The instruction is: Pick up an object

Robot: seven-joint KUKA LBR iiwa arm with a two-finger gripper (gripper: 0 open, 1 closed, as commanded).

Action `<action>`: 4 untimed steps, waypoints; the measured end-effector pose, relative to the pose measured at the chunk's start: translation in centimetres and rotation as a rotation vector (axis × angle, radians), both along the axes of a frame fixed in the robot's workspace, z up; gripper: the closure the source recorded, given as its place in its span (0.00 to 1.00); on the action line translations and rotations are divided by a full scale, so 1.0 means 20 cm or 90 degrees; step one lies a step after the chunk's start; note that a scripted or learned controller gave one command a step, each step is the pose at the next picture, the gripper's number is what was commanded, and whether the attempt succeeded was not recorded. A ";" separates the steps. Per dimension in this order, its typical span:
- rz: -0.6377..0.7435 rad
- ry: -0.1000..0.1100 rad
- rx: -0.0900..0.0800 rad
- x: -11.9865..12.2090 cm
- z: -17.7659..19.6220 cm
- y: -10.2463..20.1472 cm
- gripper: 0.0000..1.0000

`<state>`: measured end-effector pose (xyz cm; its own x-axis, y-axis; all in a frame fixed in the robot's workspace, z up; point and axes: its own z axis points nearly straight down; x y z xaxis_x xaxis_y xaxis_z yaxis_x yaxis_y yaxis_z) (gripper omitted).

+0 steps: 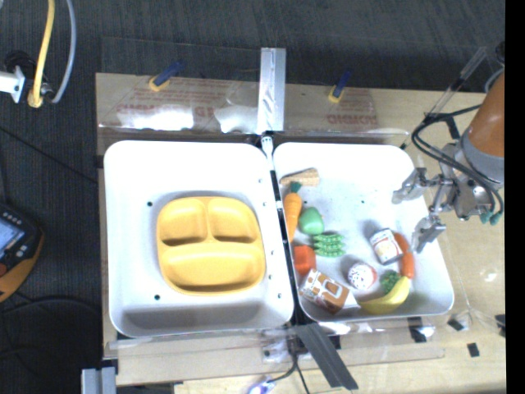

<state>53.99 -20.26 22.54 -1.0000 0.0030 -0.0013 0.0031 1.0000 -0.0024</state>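
Observation:
The right bin [361,158] holds toy food. An orange carrot [292,212] and a green vegetable [311,220] lie by its left wall, with a pea pod [329,244] and a red piece [303,258] below them. Along the front are a small printed box [321,290], a white ball [361,276] and a banana [387,295]. A small jar [383,245] and a red chili [407,258] lie at mid right. My gripper [417,212] hangs over the bin's right side, open, nothing between its fingers, just above and right of the jar.
A yellow divided tray [212,245] sits in the left bin [131,171]. A tan cracker-like piece [300,176] lies at the right bin's back left. A metal post [272,89] stands behind the divider. Cables trail from the arm at the right.

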 end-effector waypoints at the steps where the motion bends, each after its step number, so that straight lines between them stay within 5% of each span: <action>1: -0.061 0.000 0.000 -0.17 -0.58 -0.05 0.00; 2: -0.111 -0.008 -0.001 -0.13 -0.68 0.22 0.00; 3: -0.105 -0.033 -0.020 -0.22 -0.64 0.41 0.00; 4: -0.092 -0.008 -0.004 -0.09 -0.67 0.51 0.00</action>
<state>52.21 -10.16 9.09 -0.9891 0.1468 -0.0150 0.1469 0.9891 -0.0075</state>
